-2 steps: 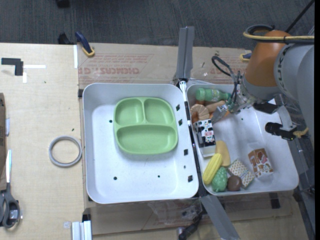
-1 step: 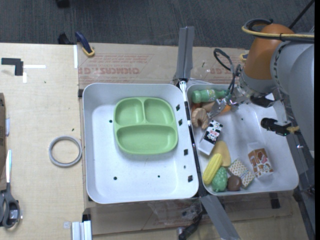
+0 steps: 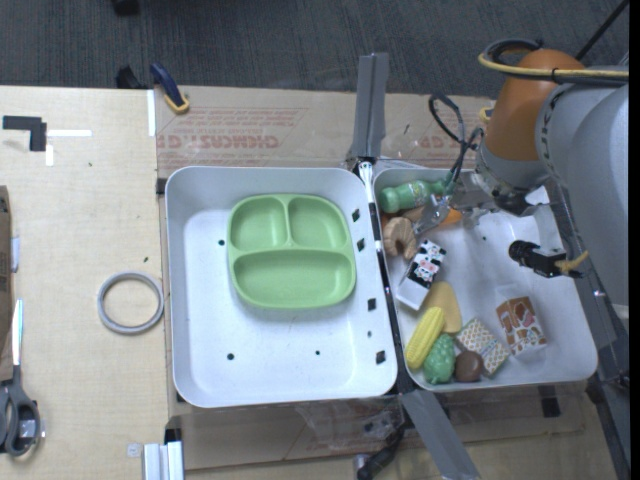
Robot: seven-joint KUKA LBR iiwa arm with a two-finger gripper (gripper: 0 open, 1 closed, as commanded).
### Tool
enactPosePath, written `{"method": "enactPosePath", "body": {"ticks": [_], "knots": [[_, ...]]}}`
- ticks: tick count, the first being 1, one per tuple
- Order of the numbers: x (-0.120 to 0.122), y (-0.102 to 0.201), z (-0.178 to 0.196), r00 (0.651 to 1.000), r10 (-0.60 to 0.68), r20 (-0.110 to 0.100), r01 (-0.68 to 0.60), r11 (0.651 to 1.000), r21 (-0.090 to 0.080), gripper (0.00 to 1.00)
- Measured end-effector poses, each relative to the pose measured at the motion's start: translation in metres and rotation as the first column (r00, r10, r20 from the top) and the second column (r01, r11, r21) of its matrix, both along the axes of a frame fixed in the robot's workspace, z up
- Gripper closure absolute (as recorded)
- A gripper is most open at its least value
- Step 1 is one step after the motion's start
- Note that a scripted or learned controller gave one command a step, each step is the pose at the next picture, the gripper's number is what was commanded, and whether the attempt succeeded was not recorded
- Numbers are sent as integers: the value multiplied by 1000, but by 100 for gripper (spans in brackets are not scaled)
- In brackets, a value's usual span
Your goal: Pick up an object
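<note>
Claw point(image 3: 440, 211) sits low in the right bin point(image 3: 560, 368), upper right of the frame, among a green bottle point(image 3: 408, 194) and toy corn point(image 3: 424, 335). Whether it is parted or clamped I cannot tell; nothing looks lifted, so picking appears undone.

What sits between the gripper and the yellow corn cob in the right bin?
The gripper is at the right bin's back-left, near a green bottle. Between it and the yellow corn cob lies a small black-and-white carton; a tan lump sits alongside.

Green tray point(image 3: 292, 251), yellow corn point(image 3: 425, 335)
</note>
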State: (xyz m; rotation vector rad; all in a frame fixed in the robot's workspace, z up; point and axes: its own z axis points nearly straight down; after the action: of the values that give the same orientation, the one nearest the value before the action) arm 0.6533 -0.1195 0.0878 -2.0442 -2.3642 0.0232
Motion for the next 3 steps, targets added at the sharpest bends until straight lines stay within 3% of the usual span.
{"method": "enactPosePath", "body": {"ticks": [1, 2, 3], "knots": [[6, 20, 43, 992, 122, 24, -122, 993, -2, 0], [-5, 0, 39, 997, 74, 22, -74, 997, 0, 0], [6, -18, 6, 998, 55, 24, -55, 998, -1, 0]]}}
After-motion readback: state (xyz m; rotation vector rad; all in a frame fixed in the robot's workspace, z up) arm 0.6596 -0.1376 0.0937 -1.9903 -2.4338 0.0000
